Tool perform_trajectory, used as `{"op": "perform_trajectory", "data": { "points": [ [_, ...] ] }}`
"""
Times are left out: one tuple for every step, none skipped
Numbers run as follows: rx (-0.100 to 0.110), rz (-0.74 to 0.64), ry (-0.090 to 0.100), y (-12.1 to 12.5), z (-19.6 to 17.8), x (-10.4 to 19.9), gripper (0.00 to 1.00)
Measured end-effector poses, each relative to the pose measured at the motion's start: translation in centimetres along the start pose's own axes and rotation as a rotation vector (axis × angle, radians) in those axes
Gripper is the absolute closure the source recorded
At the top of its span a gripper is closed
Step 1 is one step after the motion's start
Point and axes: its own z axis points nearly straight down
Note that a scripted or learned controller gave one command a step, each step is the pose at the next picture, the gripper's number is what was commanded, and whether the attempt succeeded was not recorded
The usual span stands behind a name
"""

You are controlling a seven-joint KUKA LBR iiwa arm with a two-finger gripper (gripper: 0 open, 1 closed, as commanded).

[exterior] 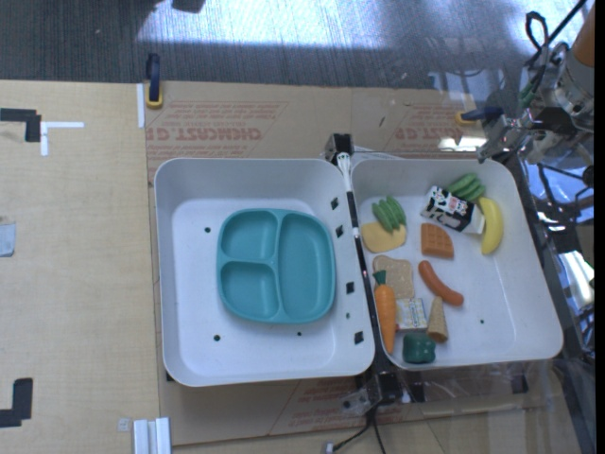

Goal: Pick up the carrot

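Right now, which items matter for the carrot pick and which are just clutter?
Job:
carrot, left edge of the right bin
tool, above that bin's far right corner

Clutter:
teal plate in the left bin
banana
sausage
waffle
milk carton

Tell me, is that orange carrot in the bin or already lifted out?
In. The orange carrot lies flat against the right white bin's left wall, beside a bread slice.
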Motion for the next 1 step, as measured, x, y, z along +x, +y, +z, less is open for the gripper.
{"op": "perform_trajectory", "data": {
  "points": [
    [-0.002,-0.126,0.0,-6.64,0.42,6.85,0.0]
  ]
}}
